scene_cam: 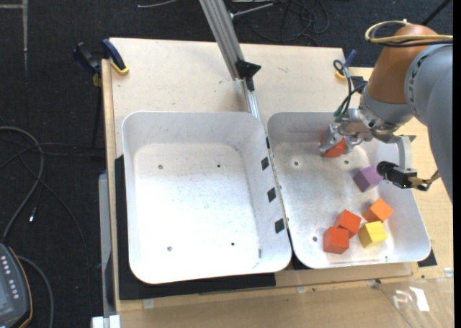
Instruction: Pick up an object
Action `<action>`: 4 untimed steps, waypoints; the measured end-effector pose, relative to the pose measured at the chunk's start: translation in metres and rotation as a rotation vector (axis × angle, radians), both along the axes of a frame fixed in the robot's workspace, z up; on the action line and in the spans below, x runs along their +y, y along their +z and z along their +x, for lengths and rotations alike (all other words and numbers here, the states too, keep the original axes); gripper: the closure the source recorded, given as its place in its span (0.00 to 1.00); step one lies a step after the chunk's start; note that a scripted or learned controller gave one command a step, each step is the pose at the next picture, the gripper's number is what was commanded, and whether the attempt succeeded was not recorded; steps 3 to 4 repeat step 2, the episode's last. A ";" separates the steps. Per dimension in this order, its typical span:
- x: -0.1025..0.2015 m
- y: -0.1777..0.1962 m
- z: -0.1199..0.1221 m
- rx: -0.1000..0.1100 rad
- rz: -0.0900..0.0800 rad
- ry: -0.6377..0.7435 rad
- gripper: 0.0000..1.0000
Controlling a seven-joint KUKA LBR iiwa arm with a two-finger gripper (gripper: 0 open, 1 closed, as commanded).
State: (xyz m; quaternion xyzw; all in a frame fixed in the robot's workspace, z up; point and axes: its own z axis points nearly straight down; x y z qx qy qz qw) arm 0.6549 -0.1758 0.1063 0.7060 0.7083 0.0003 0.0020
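Nearest the camera, at the right white plastic bin's [403,251] front, sit a red-orange cube [336,239], an orange cube [350,221], a yellow cube [373,233] and another orange cube [379,210]. Farther back lies a purple block [367,177]. Beyond it, toward the bin's far side, the claw [336,145] is closed around a small red-orange block [334,149], beside the left white bin [144,132] on the wooden tabletop [180,74].

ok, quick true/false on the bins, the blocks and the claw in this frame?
1. The claw is over the right bin. True.
2. An orange-red block sits at the claw's tip. True.
3. The purple block lies in the left bin. False: it's in the right bin.
4. The yellow block is at the right bin's far edge. False: it's near the front, beside the orange blocks.
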 end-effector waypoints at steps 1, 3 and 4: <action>-0.022 0.125 -0.015 -0.006 -0.002 -0.004 1.00; 0.066 0.096 0.013 0.004 0.006 0.007 1.00; 0.066 0.096 0.013 0.004 0.006 0.007 1.00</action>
